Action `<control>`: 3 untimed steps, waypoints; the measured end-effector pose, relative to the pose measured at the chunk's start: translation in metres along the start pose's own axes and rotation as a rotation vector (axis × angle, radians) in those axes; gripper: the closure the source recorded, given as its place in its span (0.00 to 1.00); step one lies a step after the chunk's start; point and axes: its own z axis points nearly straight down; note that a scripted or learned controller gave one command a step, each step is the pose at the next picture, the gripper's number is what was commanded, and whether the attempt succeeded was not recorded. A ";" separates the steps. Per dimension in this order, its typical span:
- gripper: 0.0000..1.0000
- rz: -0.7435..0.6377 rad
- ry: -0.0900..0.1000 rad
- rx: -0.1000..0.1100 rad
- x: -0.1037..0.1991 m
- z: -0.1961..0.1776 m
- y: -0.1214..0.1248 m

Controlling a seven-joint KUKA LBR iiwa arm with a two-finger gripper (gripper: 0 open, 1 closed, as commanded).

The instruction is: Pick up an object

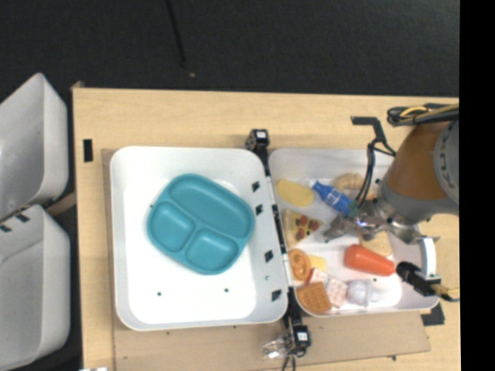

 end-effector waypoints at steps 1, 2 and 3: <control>1.00 0.007 -0.005 -0.009 -0.003 -0.013 0.002; 1.00 0.000 0.000 -0.003 -0.011 -0.073 0.009; 1.00 -0.006 0.000 -0.003 -0.012 -0.131 0.001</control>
